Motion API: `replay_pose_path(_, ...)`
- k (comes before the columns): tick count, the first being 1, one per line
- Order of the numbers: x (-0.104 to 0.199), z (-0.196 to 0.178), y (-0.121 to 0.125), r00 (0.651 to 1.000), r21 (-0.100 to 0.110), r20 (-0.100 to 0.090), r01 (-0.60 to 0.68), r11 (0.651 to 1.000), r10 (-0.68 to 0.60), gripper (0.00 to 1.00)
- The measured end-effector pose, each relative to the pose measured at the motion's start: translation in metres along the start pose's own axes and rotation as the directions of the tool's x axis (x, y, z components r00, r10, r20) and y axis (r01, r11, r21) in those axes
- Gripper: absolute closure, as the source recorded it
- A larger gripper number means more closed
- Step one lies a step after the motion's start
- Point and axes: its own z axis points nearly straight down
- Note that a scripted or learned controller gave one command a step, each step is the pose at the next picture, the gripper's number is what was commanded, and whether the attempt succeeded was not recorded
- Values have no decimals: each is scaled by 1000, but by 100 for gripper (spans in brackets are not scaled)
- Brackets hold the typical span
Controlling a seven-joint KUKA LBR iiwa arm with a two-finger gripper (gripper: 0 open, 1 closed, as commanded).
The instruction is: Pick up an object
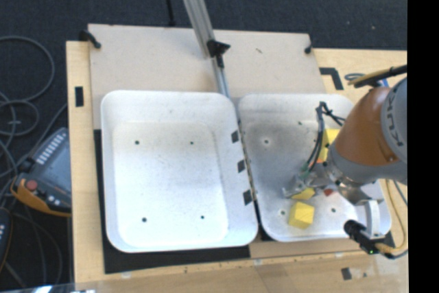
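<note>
Desk (171,58): light board carrying two shallow white bins side by side. A slanted aluminium mast (195,0) rises from the far edge, between the bins.

Left bin (120,113): I see only its speckled floor.

Right bin (274,113): holds the work. The arm (367,134), orange band uppermost from here, reaches in from the right and covers the bin's right half.

Pincer (302,185): low over the bin floor, at the near-middle of the right bin. Its metal parts are small and blurred in my feed; I cannot tell its state, or whether anything is in it.

Objects: a yellow block (301,215) lies on the bin floor just in front of the pincer, near the bin's front rim. A smaller yellow piece (302,194) sits right at the pincer tip; I cannot tell whether it is touching. Another bit of yellow (332,136) peeks out beside the arm further back.

Step, my judgement: the grasp attempt itself, with the arm down at picking height. Nothing is visibly lifted.

Next move, as I judge it: close on the piece at the tip, then rise straight up. Confirm the piece leaves the floor before logging success.
</note>
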Motion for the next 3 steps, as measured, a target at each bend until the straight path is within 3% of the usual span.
replay_pose_path(1, -19, 0, 25, 1000, 6, 0, 7, 1000, -7, 100)
replay_pose_path(2, 85, -92, 45, 1000, 0, -4, 18, 1000, -18, 100)
replay_pose_path(3, 84, -140, 53, 1000, 3, -1, 12, 1000, -12, 100)
